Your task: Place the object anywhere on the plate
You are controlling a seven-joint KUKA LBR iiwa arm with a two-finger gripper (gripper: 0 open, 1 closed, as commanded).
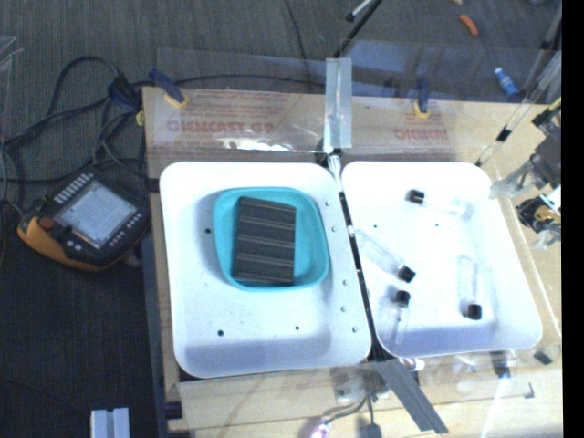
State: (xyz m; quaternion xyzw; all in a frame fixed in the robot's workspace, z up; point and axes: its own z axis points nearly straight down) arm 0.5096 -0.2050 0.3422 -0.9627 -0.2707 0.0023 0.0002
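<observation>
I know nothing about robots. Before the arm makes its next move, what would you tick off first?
1. Plate lies flat in the left bin: ok.
2. Free room on the plate: not ok, a dark ribbed block covers most of it.
3. Capped clear vials lie inside the right bin: ok.
4. Arm is off to the side of both bins: ok.

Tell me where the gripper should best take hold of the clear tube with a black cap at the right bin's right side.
Probably at mid-body of the clear tube, coming straight down, fingers closing across its narrow width. It lies flat, long axis toward its black cap.
</observation>
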